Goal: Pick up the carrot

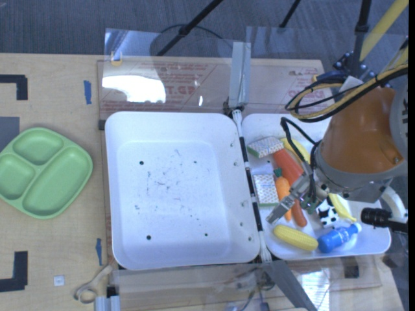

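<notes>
Camera view has my gripper low in the right bin, fingers slanting down toward the divider between the bins. Whether they are spread or closed I cannot tell, and nothing is visibly clamped between them. The carrot lies just above my fingertips, a long orange piece running up and away from me, and a smaller orange piece sits right against my tip. That pair is my main worry: I could close on the wrong one, or nudge both and seize neither. Below me the corn lies near, with a blue bottle beside it, close enough to get dragged. Packets beyond the carrot could snag. The left bin sits across the divider.
</notes>
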`<move>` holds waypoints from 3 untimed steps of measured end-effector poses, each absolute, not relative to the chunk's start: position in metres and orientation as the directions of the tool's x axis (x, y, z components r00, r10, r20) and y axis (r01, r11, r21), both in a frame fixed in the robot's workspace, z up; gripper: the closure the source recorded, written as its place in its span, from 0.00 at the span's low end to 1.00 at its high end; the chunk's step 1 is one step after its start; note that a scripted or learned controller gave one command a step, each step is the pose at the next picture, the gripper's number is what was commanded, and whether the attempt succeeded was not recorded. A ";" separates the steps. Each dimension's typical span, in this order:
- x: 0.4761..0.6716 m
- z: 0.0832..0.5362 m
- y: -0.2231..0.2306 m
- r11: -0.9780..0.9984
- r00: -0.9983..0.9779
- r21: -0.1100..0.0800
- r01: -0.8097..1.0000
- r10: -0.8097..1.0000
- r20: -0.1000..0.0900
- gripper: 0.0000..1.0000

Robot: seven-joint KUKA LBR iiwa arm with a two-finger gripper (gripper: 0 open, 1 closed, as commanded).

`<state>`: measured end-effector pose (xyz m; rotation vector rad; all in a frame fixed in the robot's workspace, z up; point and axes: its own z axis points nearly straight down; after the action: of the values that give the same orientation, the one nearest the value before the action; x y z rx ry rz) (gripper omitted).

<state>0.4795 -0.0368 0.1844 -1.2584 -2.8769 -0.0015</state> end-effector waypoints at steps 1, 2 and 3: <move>0.553 0.185 -0.066 0.695 -0.695 0.004 0.719 0.719 -0.003 0.00; 0.592 0.120 -0.096 0.676 -0.676 0.004 0.736 0.737 -0.004 0.00; 0.556 0.094 -0.097 0.610 -0.610 0.019 0.792 0.793 -0.016 0.00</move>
<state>0.5559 -0.0965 0.0945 -1.3977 -2.8387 -0.0158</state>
